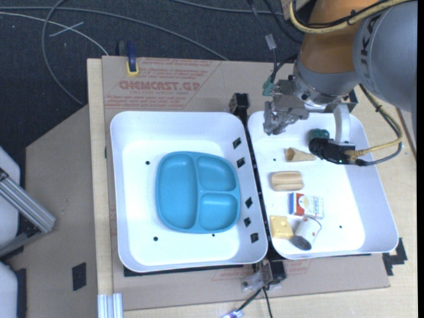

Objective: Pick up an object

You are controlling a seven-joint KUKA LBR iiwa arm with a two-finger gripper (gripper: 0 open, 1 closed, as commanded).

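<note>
Watching remotely here. The gripper [276, 126] sits over the upper left corner of the right bin [358, 197], close to the divider between the two bins. From this slanted angle I honestly can't tell if it's open or closed, or whether it's touching anything.

The stuff to pick is all in that right bin. A tan wedge [299, 155] lies just below and right of the gripper, then a tan roll [287, 180] under that. Further down there's a small red and white box [307, 206], a yellow block [281, 227] and a white cup [306, 232] on its side near the bottom edge.

The left bin [132, 144] has a blue divided plate [197, 192] lying flat in the middle.

Both bins rest on a brown board [159, 85] with red print, with a blue and yellow clamp [132, 59] on its top edge. Dark carpet [40, 78] with loose cables [73, 18] takes up the upper left of the frame.
</note>
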